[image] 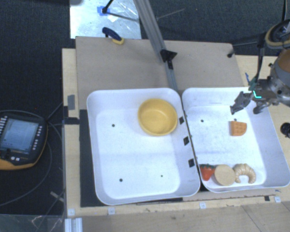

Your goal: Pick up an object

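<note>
Camera view, hand (pixel 248 105) open, above orange wedge (pixel 238 128), apart.

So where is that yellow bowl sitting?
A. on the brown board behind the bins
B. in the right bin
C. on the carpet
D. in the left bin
D: the bowl rests inside the left bin, near its back edge and close to the right bin.

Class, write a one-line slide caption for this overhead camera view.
Open two-finger gripper poised above orange wedge-shaped toy in right white bin.
</note>
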Controlling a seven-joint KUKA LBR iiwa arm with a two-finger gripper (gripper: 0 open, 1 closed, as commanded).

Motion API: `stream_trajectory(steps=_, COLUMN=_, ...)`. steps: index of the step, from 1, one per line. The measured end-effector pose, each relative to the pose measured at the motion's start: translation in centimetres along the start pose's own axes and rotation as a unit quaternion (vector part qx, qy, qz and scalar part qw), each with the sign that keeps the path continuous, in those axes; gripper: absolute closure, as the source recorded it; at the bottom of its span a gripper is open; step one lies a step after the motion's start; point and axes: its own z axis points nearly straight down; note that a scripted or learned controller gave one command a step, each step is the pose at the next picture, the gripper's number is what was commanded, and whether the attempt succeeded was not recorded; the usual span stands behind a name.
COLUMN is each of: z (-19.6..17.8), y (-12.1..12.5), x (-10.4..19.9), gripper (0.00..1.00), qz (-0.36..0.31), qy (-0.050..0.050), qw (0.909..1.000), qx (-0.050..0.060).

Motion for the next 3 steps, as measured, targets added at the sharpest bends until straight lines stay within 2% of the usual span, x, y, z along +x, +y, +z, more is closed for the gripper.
stream_trajectory(steps=1, z=0.0, y=0.0, x=0.0, gripper=0.00, qz=0.000, qy=0.000, qw=1.0000, qx=0.000)
stream_trajectory(steps=2, z=6.1, y=0.3, x=0.4, gripper=0.00, qz=0.000, qy=0.000, qw=1.0000, qx=0.003)
stream_trajectory(steps=3, z=10.5, y=0.9, x=0.2, gripper=0.00, qz=0.000, qy=0.000, qw=1.0000, qx=0.002)
